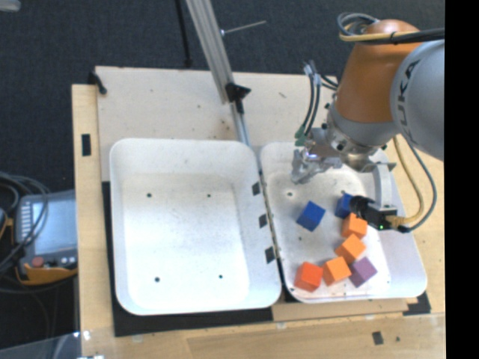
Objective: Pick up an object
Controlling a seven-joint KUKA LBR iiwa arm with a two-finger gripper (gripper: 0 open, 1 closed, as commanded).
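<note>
The right bin [408, 271] holds several small blocks. A blue cube [310, 215] lies near its middle, and a second blue block [344, 204] sits to its right, partly under a black part. Orange blocks [355, 226] [349, 247] [337, 269] run down toward the bin's front, with one more orange cube [308, 276] at the front left and a purple cube [363, 271] at the front right. My gripper [303, 169] hangs over the bin's back left part, above and behind the blue cube, with no block in it.
The left bin [187, 223] stands beside the right one, their rims meeting at a divider with black clips [263, 219]. A slanted metal rail [213, 43] rises behind the bins. Cables [408, 200] loop from the wrist over the right bin's right side.
</note>
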